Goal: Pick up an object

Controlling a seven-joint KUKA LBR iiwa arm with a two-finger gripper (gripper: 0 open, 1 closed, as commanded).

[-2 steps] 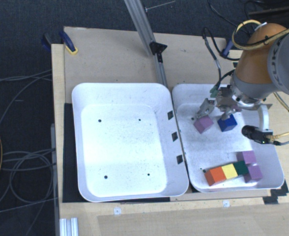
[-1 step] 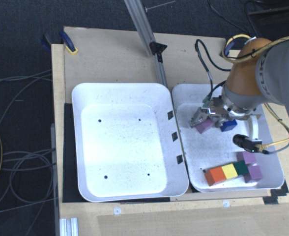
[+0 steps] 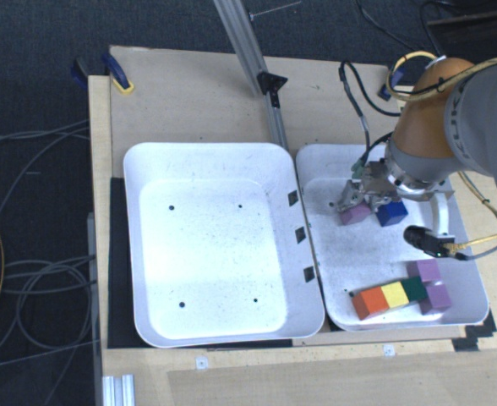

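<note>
Two white bins [image 3: 210, 163] sit below me; my gripper [image 3: 355, 194] is down in the right one, over a purple block [image 3: 355, 214] beside a blue block [image 3: 391, 214]. Whether my fingers are apart or together, I cannot tell.

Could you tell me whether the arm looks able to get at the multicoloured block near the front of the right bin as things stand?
Probably yes. The multicoloured block lies uncovered near the front edge of the right bin, with only purple blocks beside it. The gripper is over the same bin, by the small purple block and blue block.
</note>
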